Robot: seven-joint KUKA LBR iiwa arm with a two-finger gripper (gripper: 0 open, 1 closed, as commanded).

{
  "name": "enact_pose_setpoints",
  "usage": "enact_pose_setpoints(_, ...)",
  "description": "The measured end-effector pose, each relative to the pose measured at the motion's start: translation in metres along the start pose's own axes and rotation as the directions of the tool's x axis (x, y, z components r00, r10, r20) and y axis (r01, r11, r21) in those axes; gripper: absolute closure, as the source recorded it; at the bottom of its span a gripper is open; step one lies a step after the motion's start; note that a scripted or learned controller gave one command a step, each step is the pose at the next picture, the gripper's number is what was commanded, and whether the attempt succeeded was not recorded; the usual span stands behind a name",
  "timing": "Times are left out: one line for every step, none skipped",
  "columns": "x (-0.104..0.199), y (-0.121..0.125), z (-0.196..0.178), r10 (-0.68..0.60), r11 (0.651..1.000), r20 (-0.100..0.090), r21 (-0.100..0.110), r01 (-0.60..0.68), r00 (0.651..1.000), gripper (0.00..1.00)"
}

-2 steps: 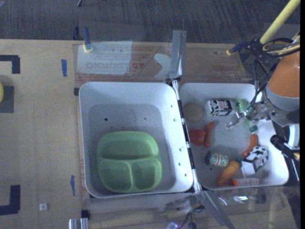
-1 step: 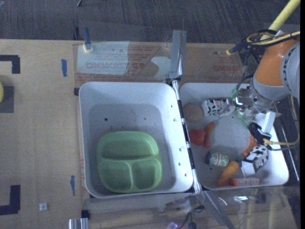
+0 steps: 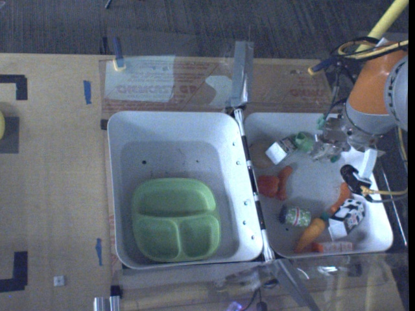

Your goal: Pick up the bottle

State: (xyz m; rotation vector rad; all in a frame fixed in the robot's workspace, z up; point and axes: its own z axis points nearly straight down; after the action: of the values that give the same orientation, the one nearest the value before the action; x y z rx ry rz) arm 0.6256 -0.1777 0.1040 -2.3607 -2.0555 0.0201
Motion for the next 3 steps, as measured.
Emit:
enact_pose_setpoints(-0.035, 0.041, 0.020, 0.023, 1.000, -0.005, 0.015, -0.023, 1.000, 1.00)
enact_pose_setpoints(0.031, 0.037, -0.103, -0.157, 0.987, 0.003, -0.022, 0.157, 0.988, 1.00)
enact_pose_setpoints(-0.015, 0.002, -0.016, -0.213, 0.976, 0.014, -0.042, 0.213, 0.977, 1.00)
